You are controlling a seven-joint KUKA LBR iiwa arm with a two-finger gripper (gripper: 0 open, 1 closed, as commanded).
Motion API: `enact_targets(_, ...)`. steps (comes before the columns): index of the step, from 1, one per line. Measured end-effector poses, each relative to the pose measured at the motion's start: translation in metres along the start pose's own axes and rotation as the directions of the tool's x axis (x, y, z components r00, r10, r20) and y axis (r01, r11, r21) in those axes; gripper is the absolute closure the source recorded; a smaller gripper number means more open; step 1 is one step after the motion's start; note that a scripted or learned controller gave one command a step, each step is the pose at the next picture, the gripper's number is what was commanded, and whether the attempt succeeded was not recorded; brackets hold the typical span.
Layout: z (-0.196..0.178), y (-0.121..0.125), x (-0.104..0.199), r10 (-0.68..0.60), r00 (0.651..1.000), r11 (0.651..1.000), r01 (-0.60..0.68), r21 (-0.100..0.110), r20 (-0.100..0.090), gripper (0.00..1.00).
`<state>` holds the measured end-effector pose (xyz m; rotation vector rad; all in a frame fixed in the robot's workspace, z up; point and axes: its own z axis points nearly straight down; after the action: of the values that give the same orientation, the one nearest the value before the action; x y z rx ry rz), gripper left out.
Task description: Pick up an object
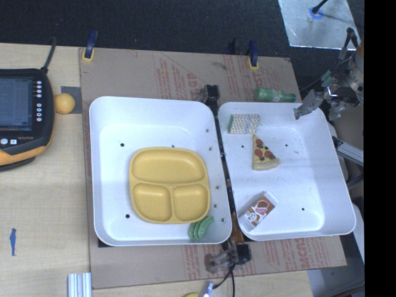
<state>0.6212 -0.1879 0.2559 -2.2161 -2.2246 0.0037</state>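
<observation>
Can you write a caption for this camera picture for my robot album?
Robot claw hovers by the right bin holding a pizza slice; a yellow tray fills the left bin.

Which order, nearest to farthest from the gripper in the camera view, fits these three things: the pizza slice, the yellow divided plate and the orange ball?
Measured from the gripper at the right bin's far corner:
1. Pizza slice, in the right bin.
2. Yellow divided plate, in the left bin.
3. Orange ball, on the bench beyond the left bin.
</observation>
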Motion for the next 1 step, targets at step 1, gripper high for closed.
enact_targets(1,0.1244,-0.0570,0.0421,0.000,1.000,1.000,0.000,0.004,-0.001,0.00)
